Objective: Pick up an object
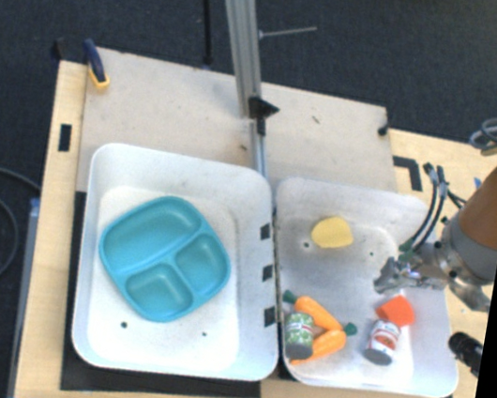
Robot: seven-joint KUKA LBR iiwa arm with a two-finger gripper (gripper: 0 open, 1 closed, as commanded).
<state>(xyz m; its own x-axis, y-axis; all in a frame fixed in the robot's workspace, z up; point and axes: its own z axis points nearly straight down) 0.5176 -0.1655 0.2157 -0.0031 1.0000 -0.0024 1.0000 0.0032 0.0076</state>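
- Left bin [79, 325]: shallow, white, rounded corners. It holds one teal plate [165, 256], smooth plastic with three compartments, lying flat and turned at an angle.
- Right bin [427, 373]: same white shell, its floor scuffed grey. It holds four items.
- Yellow piece [332, 232]: rounded, smooth lump near the far side of the right bin, well apart from the others.
- Carrots [322, 324]: two orange tapered pieces, crossed, at the near left of the right bin.
- Small can [299, 332]: green-labelled, touching the carrots.
- Bottle [387, 330]: small, white-bodied with an orange-red cap, lying near the right bin's near right.
- My hand [397, 273] sits over the right bin, just above the bottle's cap; I cannot tell how it is set, and nothing shows gripped.
- Tabletop [198, 108]: pale, matte board.
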